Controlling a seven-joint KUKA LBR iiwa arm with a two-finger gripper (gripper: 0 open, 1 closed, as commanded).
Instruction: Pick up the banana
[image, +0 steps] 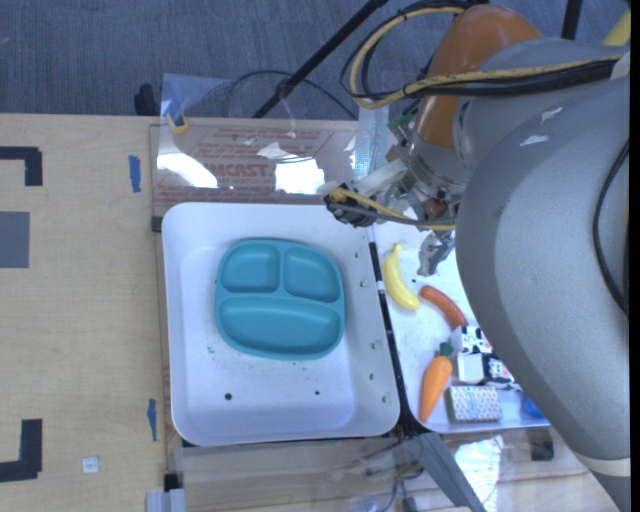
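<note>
The yellow banana (400, 281) lies near the left wall of the right bin (415, 415), its curve running from top to bottom. My gripper (433, 252) hangs just to the right of the banana's upper end, slightly above it. The grey arm with its orange band covers most of the right bin. Nothing shows between the gripper and the banana.
An orange-red sausage (444, 304) lies right beside the banana's lower end. A carrot (434, 386), a grey mesh block (475, 403) and a black-and-white item (477, 346) sit lower in the same bin. The left bin (190, 400) holds a teal divided plate (280, 298).
</note>
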